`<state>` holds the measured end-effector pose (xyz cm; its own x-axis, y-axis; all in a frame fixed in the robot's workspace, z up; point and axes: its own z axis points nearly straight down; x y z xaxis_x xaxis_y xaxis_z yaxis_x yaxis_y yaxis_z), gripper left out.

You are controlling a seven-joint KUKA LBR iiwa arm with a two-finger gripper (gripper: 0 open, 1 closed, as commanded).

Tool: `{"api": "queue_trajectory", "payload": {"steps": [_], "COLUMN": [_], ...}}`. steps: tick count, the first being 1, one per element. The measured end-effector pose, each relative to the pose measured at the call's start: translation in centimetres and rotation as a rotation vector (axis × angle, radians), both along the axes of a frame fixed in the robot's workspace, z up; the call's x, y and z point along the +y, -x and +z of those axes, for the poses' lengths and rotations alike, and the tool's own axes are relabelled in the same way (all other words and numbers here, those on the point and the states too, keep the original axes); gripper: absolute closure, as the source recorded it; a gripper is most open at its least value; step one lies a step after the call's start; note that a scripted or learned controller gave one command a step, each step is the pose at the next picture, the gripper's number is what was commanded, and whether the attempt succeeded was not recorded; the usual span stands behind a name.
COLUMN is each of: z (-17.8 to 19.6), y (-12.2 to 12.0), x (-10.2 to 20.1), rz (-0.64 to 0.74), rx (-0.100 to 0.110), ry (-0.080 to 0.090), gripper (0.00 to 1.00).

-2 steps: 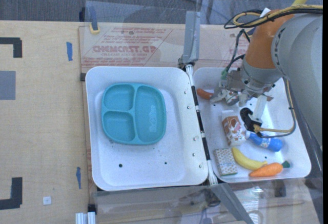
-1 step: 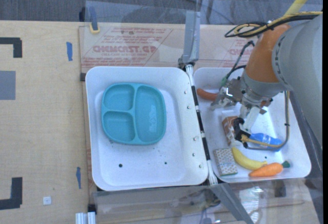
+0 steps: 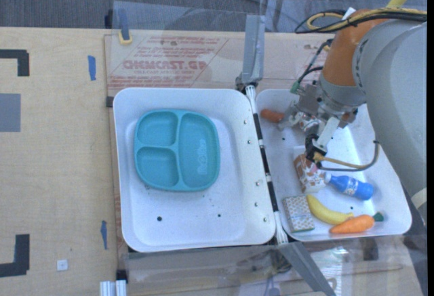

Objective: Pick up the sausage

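At the lower right of the frame, in the right bin (image 3: 400, 217), several small things lie close together. An orange carrot (image 3: 354, 224) with a green end lies nearest the bottom rim, and a curved yellow banana (image 3: 324, 210) lies just beside it, touching or almost touching. To the left of the banana there is a flat, square, speckled piece like a sponge (image 3: 298, 213). A little higher lies a small plastic bottle (image 3: 350, 185), white with a blue cap end, on its side. Beside it is a small printed carton (image 3: 309, 174) in red and white colours.

In the middle of the frame, the left bin (image 3: 129, 152) is a shallow white tray with rounded corners. It holds a teal plate (image 3: 178, 150), smooth, with three compartments.

Higher in the right bin is the end effector (image 3: 316, 144), a dark metal part under the grey arm (image 3: 393, 78) with its orange band. It points down and to the left, above the carton. I cannot tell if its fingers are open or closed, and I see nothing held in it.

The sausage (image 3: 272, 114) is a small, rounded, orange-red piece. It lies in the upper left corner of the right bin, to the left of the end effector and apart from it.

Behind the bins, on the wooden bench (image 3: 54, 173), lies a brown cardboard sheet (image 3: 169, 61) with red print.
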<state>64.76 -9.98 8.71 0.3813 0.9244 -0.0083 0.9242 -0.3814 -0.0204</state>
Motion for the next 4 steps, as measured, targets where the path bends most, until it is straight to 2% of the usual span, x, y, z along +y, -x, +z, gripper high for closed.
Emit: {"api": "queue_trajectory", "payload": {"steps": [1,2,3,4], "z": [0.1,0.0,0.1,0.0], "y": [-0.8,5.9,-0.4,4.8], "x": [0.4,-1.8,-0.3,-6.5], "rz": [-0.128,-0.189,-0.140,-0.122], "rx": [0.035,-0.024,0.016,-0.024], "ry": [-0.003,0.002,0.007,0.003], "gripper": [0.00,0.00,0.00,0.00]}}
